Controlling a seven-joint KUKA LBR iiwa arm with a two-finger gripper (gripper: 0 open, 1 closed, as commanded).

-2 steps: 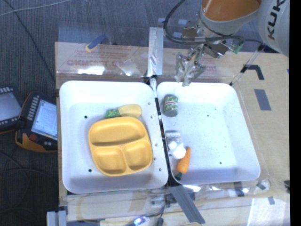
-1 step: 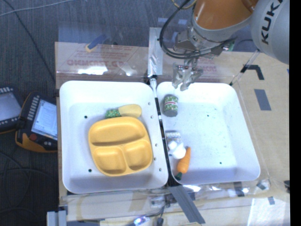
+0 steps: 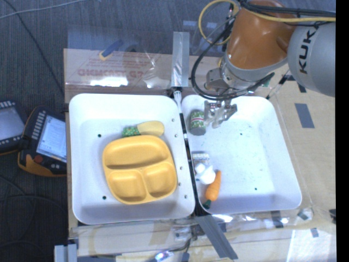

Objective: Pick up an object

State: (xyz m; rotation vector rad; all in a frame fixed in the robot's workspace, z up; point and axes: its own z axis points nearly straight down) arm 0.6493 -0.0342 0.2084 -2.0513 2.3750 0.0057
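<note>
A: Two white bins side by side on the bench. Left bin (image 3: 82, 146)?

B: Holds a yellow divided tray (image 3: 140, 168), a yellow piece (image 3: 150, 127) touching its far edge.

A: Right bin (image 3: 272, 162)?

B: Arm (image 3: 262, 31) above its far edge. Claw (image 3: 220, 113) down near the far left corner, fingers slightly apart, gripping nothing, just beside a small can (image 3: 197, 121).

A: Smaller things?

B: Carrot (image 3: 213, 185) and white lump (image 3: 204, 173), near left corner.
</note>
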